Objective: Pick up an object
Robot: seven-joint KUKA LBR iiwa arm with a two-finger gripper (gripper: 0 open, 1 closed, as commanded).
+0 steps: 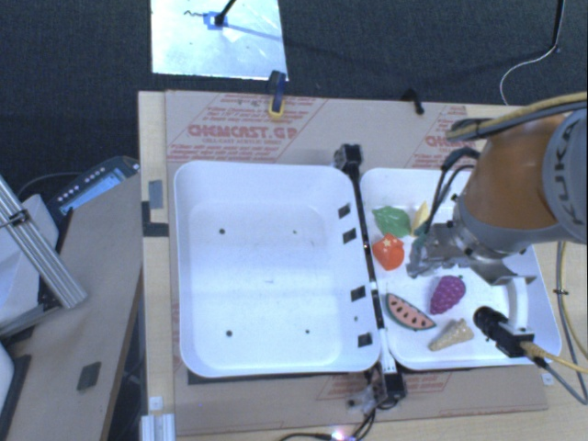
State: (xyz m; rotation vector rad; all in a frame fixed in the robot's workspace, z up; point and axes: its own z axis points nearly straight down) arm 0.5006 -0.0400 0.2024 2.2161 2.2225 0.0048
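The right bin (401,180) holds several toy foods. A green leafy piece (393,219) lies near its back left, with a red tomato (389,252) just below it. Purple grapes (447,293) sit in the middle, a watermelon slice (410,311) lies at the front left and a tan wedge (451,334) at the front. A pale yellow piece (421,215) peeks out beside the arm. My gripper (423,257) hangs low over the bin between the tomato and the grapes, and nothing shows between its fingers.
The left bin (266,265) sits beside the right one, with a row of black clips (354,237) along the shared wall. The arm's orange and grey body (519,186) covers the right bin's back right part.
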